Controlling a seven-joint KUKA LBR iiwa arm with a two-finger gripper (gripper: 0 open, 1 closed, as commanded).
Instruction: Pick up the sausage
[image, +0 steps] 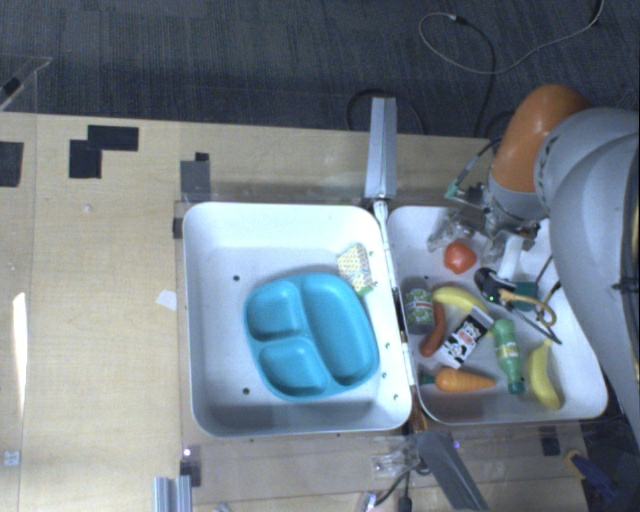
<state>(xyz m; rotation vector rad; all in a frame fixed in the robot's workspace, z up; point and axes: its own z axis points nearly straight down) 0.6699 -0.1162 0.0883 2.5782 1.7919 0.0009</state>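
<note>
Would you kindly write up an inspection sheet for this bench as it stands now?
Surface: light wooden bench bearing two white bins.
Job's things: reddish-brown sausage in the right white bin, beside a yellow banana.
Clutter: blue divided tray in the left white bin; red tomato, orange carrot, green bottle.
Grippers: end effector above the tomato.
Cables: black cable on the floor.
Surroundings: dark carpet.

The grey arm (600, 190) reaches in from the right, its gripper (470, 235) hanging low, pointing down.
</note>
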